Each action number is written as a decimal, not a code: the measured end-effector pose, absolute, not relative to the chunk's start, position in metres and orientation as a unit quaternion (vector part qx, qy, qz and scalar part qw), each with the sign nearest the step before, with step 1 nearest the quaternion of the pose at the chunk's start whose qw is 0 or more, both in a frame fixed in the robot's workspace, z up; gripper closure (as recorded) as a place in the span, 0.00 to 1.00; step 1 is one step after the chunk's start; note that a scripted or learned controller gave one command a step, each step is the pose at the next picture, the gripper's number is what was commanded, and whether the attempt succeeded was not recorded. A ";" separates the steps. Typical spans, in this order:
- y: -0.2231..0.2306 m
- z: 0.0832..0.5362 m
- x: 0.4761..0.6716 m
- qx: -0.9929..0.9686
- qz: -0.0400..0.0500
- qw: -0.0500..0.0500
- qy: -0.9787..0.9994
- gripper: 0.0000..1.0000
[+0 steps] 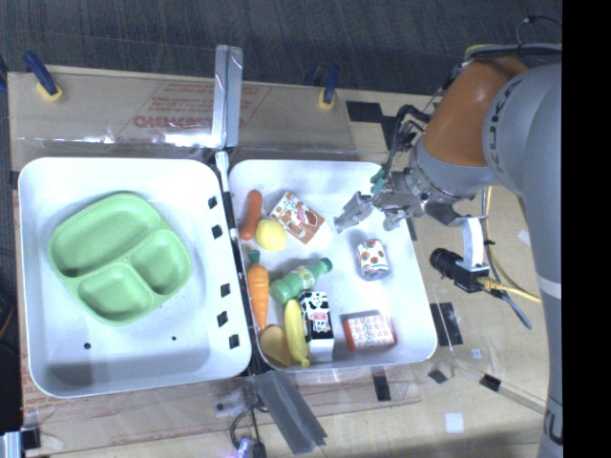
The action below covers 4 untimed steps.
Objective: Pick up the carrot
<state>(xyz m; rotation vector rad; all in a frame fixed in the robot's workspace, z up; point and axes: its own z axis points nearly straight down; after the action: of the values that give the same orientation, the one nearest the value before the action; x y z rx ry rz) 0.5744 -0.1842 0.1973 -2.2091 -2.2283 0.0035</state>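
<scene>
Jaws look spread, I think, holding nothing; gripper [370, 214] hovers right of centre, carrot [258, 296] lower left of it.

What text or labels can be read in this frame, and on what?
None can be read with confidence.
Red print on the cardboard sheet behind the bins: mirrored or upside down, too blurred.
Snack box: printed pattern, no legible words.
Small can: label too small.
Black-and-white carton: graphics, no readable text.
Red box: label blurred.
</scene>
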 end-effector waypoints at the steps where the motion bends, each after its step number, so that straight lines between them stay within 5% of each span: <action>1: -0.211 0.266 0.536 -0.694 0.000 0.000 -0.720 0.00; 2: -0.206 0.245 0.561 -0.728 0.001 0.000 -0.686 0.00; 3: -0.160 0.220 0.545 -0.627 0.001 0.002 -0.779 0.00; 4: -0.188 0.308 0.505 -0.560 0.000 -0.001 -0.829 0.00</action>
<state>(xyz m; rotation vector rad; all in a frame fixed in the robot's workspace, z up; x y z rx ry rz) 0.5050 -0.1879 0.3076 -1.7595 -2.6050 0.0008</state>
